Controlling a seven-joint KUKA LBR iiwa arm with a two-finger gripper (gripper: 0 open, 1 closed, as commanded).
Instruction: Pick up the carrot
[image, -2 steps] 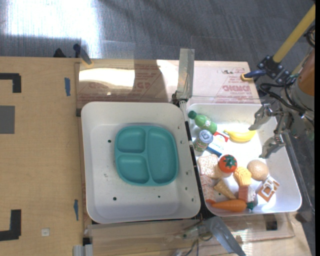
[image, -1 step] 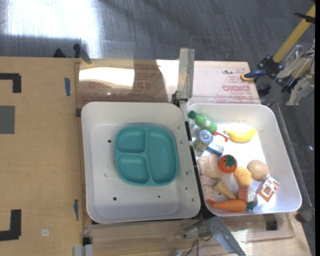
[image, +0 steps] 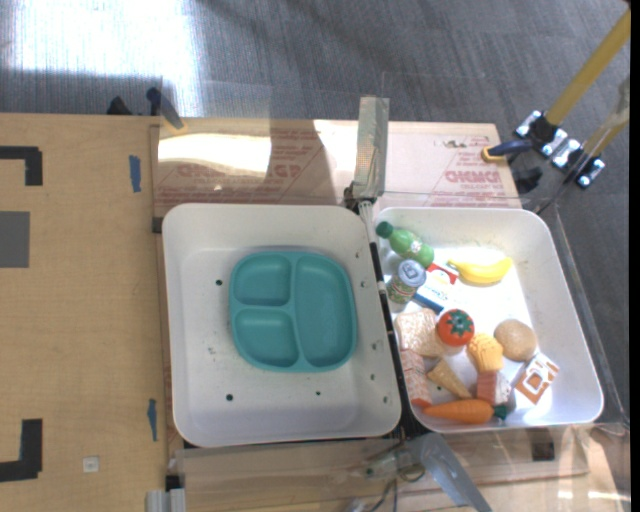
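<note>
**Carrot lay at the near edge of the right bin**

The carrot (image: 461, 410) lay on its side in the right bin (image: 560, 300), along that bin's near wall, its narrow tip pointing toward the left bin (image: 190, 260) and its green end toward the right. Relative to the carrot, the other toys were crowded on its far side. A piece of orange-yellow toy food (image: 485, 352) sat just behind it, with a small pinkish block (image: 487, 386) between the two and close to the carrot's green end. A pale wedge-shaped toy (image: 447, 377) rested just behind the carrot's tip. A tomato (image: 455, 327) stood farther back, on top of a slice of bread (image: 418, 330). A tan, rounded potato-like piece (image: 515, 338) lay behind and to the right of the carrot, and a white carton with orange print (image: 537, 380) sat just to the carrot's right. Well behind the carrot were a banana (image: 482, 269), a green bottle (image: 405, 243) and a small can (image: 407, 277).

The left bin, beyond the carrot's tip, held a teal divided plate (image: 294, 309). Both bins sat on the table (image: 80, 300).

The claw could not be made out, so whether it was open or closed cannot be told.
</note>
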